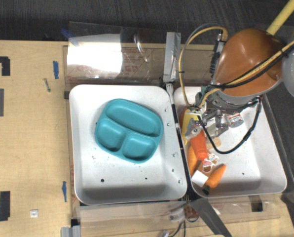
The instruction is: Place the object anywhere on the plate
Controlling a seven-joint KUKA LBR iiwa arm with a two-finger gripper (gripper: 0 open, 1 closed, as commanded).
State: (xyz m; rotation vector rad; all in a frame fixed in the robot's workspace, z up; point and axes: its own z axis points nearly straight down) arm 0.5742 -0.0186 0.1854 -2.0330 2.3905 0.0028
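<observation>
Pincer point(210, 124): hangs low over the right bin point(265, 179), near its left wall; jaw state cannot be told.
Object: orange carrot-like pieces point(199, 147) against that wall, just below the pincer, long axis along the wall.
Plate point(128, 129): teal, divided, in left bin point(88, 181).

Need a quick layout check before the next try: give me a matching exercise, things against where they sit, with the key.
Things:
1. teal divided plate
2. toy carrot
3. gripper
4. orange band

Places:
A. near front edge of right bin
B. above the wrist
C. in left bin
D. over upper left of right bin

Pairs: 1-C, 2-A, 3-D, 4-B
</observation>
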